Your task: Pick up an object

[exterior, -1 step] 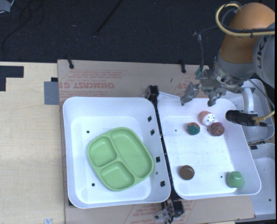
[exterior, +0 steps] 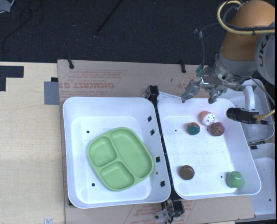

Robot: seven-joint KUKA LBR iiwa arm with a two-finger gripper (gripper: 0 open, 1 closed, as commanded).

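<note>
My gripper [exterior: 201,95] hangs over the far edge of the right bin [exterior: 208,146], its two dark fingers spread apart with nothing between them. Just below it in the bin lie a white-and-pink spotted ball [exterior: 206,118], a teal round piece [exterior: 193,129] and a dark red round piece [exterior: 217,129]. Nearer the front of that bin sit a brown disc [exterior: 187,172] and, in the front right corner, a green block [exterior: 234,179].
The left bin [exterior: 78,120] holds a green divided plate [exterior: 120,158]. A black ridge [exterior: 158,139] separates the two bins. The arm's orange band [exterior: 247,29] and grey wrist stand over the right bin's far right corner.
</note>
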